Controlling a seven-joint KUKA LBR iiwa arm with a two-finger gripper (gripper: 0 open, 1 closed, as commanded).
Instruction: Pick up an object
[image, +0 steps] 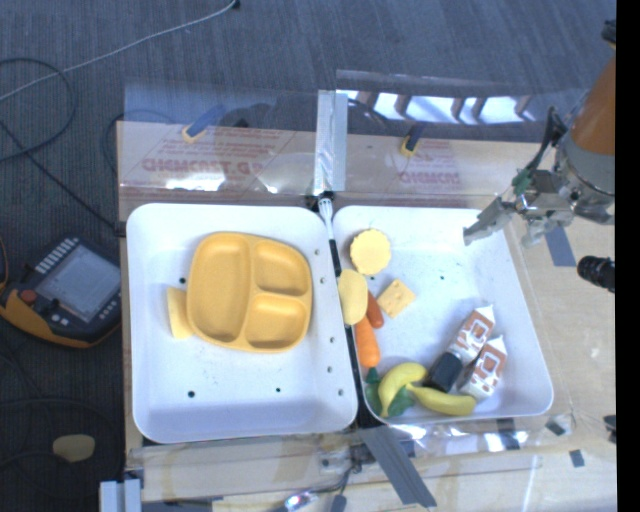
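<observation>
At upper right of the frame: gripper (512, 222), fingers spread apart, nothing between them, above the right bin's (520, 300) far right corner.

Right bin, contents: round yellow disc (370, 251) at upper left; pale yellow piece (352, 296) against the left wall; cheese wedge (396, 297) just beside it; carrot (368, 342) below; banana (418, 386) at lower edge; two brown-and-white cartons (480, 355) at lower right.

Left bin (150, 330), contents: yellow divided plate (248, 291), centred, with a pale yellow slab (178, 311) partly under its left edge.
</observation>
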